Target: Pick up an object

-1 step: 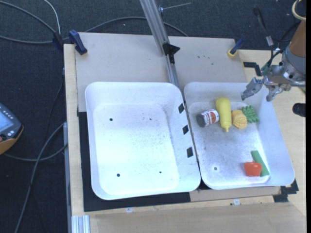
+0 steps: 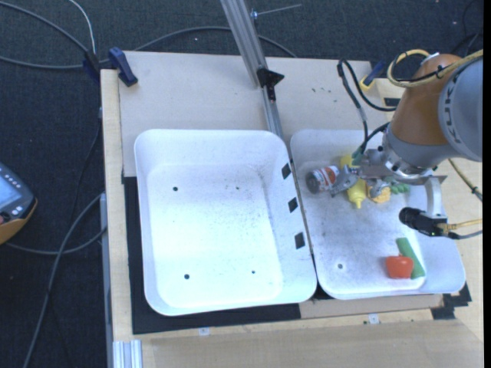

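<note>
Camera view: arm (image 2: 441, 110) comes in from the upper right of the frame, orange band above the wrist, and the gripper (image 2: 360, 176) sits low over the upper part of the right bin (image 2: 337, 278). Can't tell whether the fingers are open or closed; the wrist body and clutter hide the tips, and nothing is clearly seen between them. Just beside the gripper, on its left, a small can-like object (image 2: 322, 178) with a red and white label lies on its side on the bin floor. Yellow pieces (image 2: 359, 196) sit right under the gripper, touching or nearly so; can't tell which. Lower right of the same bin: a red block (image 2: 398, 267) touching a green stick (image 2: 410, 255) that lies at a slant, both well apart from the gripper. Left bin (image 2: 153, 205) shows a speckled white floor. Both bins sit side by side on the tan worktop (image 2: 199, 90). An aluminium post (image 2: 245, 37) runs down from the top centre of the frame to the gap between the bins. A blue clamp (image 2: 123, 66) is at the worktop's upper left corner.
</note>
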Motion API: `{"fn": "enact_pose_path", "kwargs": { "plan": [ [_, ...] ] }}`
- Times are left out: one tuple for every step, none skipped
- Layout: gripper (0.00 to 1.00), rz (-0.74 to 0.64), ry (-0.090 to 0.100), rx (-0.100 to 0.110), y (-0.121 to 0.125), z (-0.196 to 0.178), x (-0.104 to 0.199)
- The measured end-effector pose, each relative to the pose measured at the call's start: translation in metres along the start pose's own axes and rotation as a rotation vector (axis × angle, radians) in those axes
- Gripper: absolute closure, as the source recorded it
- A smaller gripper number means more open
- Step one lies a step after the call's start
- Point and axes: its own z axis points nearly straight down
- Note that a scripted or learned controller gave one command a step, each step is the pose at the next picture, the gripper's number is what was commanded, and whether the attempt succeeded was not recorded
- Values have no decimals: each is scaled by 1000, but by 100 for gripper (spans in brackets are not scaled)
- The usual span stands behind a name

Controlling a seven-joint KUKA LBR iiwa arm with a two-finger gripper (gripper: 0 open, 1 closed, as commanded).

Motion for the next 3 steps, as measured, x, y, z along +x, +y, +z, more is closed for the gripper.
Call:
{"fn": "enact_pose_path", "kwargs": {
  "plan": [
    [0,4,-5,-16,73,-97,-30],
    [0,5,-4,-18,79,2,29],
    [0,10,-5,-11,36,-44,-41]
  ]
}}
